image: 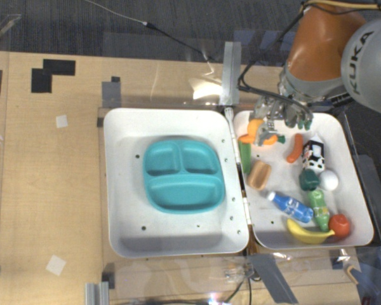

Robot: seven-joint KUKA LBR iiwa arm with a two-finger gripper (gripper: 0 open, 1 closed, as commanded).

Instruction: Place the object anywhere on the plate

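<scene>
Camera view: one teal three-compartment plastic plate (pixel 180 175) sat in the left white bin (pixel 124 234). Right white bin (pixel 352 164) held about ten toy pieces. Gripper (pixel 270 132) hung over its upper-left corner, touching an orange toy (pixel 254 131); grip state cannot be told.

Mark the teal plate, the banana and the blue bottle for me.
Teal plate (pixel 178 196), camera view, floor of its large front compartment.
Banana (pixel 307 234), camera view, middle of its curved body.
Blue bottle (pixel 294 206), camera view, middle of its body.
</scene>
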